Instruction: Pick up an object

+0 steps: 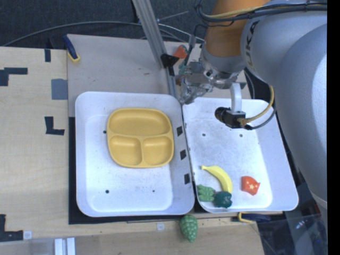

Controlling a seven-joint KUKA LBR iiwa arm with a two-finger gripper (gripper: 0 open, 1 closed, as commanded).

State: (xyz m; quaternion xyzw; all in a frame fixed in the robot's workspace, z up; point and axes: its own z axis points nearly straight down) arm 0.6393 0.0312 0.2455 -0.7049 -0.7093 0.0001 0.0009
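Observation:
The right bin (265, 142) holds a yellow banana (218, 177), a red strawberry (250, 185), a light green broccoli piece (205, 193) and a dark green item (223, 199), all clustered near its front edge. My gripper (188, 95) hangs over the bin's far left corner, close to the divide between the two bins. It is well away from those objects, and nothing shows in it. The grey arm and its orange band cover the bin's far right side.
A yellow divided plate (141, 137) lies in the left bin (90, 185). A green grape bunch (188, 227) sits on the bench in front of the bins. A slanted metal rail (151, 25) rises behind the gripper. A black cable fitting (231, 117) dangles over the right bin.

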